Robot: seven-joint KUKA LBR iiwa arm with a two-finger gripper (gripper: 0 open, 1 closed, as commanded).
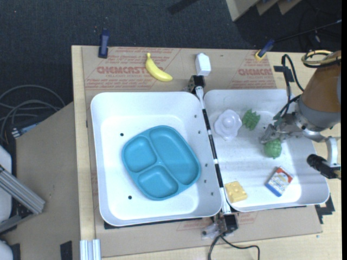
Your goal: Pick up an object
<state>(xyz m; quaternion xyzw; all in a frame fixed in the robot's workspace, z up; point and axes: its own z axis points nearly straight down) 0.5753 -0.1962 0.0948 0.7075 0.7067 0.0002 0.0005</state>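
Even, fairly bright overhead light falls on the bench point(135, 69), and the two white bins point(108, 118) come close to washing out, with soft glare on their floors and rims. Shadows are faint and short, gathered under the blue tray point(160, 161). The picture is mildly soft and grainy, and the dark floor beyond the bench's far edge loses detail.
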